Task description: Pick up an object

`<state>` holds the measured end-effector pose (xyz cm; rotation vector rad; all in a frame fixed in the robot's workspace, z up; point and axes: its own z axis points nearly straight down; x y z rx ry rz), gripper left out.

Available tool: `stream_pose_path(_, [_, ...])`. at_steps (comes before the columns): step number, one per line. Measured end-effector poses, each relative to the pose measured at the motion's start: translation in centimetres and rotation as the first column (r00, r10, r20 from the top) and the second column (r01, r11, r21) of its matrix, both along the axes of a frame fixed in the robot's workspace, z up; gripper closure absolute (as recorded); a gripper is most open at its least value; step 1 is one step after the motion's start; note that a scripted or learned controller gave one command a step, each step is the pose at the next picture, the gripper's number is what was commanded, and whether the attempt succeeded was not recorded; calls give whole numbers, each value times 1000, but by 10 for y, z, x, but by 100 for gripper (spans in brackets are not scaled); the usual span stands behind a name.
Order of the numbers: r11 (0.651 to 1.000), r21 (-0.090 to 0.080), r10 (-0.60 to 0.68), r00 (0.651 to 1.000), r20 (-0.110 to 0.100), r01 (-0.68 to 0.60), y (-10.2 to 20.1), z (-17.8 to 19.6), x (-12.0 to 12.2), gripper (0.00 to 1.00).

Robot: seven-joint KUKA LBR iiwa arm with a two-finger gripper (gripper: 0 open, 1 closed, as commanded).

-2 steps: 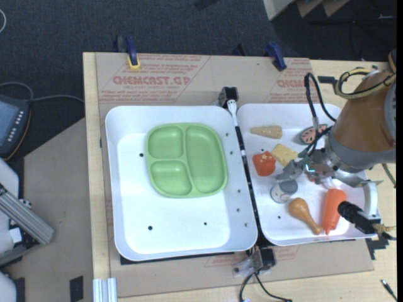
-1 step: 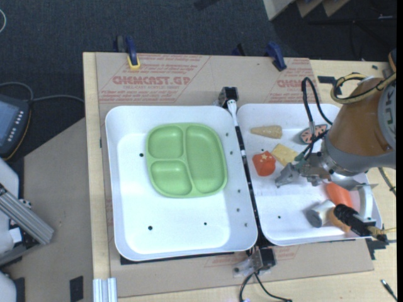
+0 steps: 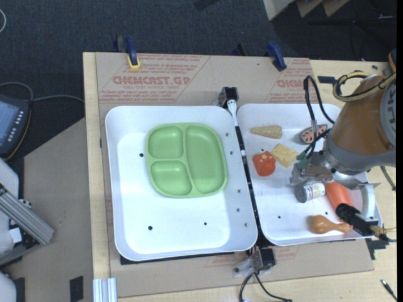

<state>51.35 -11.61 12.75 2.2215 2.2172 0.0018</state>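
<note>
We read this as the reaching step of the pick: the arm (image 3: 362, 131) comes in from the right and hangs low over the right bin (image 3: 277, 228), with the gripper (image 3: 308, 175) down among the toy food. Just under and beside it lies a small grey can (image 3: 310, 192) on its side, which looks to us the likeliest target. We cannot tell how the gripper is set, since the wrist hides that part, and nothing shows as held.

Close by lie an orange carrot (image 3: 339, 194), touching or nearly touching the can, a drumstick (image 3: 324, 224) near the front wall, a red tomato piece (image 3: 264, 163), a yellow cheese wedge (image 3: 284, 155) and a tan cone-shaped piece (image 3: 267, 131) further back. The left bin (image 3: 126, 219) holds a green divided plate (image 3: 186, 160), well apart from the work.

In our judgement the next move calls for a straight descent over the can, then a firm close and lift, with care not to nudge the carrot.
</note>
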Motion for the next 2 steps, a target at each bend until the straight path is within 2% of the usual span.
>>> stream_pose_path(2, [1000, -1, 3, 1000, 5, -3, -4, 100, 12, 100])
